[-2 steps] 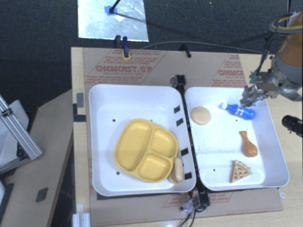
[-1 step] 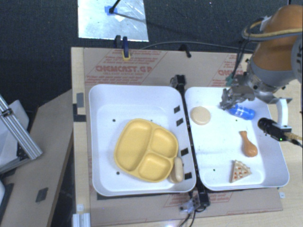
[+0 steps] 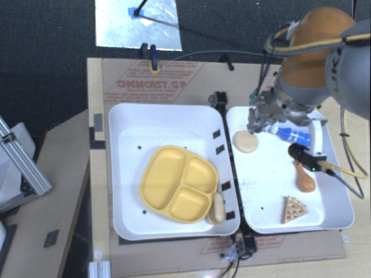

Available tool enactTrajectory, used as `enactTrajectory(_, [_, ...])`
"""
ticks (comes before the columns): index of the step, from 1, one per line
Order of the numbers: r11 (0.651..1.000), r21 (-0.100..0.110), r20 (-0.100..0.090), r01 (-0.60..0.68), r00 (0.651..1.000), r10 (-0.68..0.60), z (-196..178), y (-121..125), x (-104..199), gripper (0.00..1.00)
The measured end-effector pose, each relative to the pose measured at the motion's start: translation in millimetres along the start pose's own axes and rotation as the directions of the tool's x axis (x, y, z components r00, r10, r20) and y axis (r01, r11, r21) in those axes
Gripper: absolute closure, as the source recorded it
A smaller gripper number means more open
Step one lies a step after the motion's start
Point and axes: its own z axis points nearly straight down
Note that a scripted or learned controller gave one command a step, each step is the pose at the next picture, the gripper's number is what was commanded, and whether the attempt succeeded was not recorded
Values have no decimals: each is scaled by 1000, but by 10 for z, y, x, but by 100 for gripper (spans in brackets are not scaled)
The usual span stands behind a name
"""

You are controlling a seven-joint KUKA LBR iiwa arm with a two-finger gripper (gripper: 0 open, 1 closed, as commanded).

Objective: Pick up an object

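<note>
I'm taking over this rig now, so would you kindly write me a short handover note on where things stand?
End effector: low over the far-left corner of the right bin, just above the round cookie; whether it grips anything cannot be told.
Right bin also holds a blue bottle, a chicken drumstick and a pizza slice.
Left bin: yellow divided tray with a small bread roll at its near-right edge.
Done: nothing visibly lifted.
Left: grasp and raise one object, probably the cookie.

Grey arm [image 3: 348,68], bulbous orange band [image 3: 316,36], dark metal tool [image 3: 261,120], yellow and black cables along wrist.
</note>
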Motion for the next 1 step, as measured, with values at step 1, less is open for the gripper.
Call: enactTrajectory(1, [1000,-1,0,-1,1000,1,-17,63,485,100])
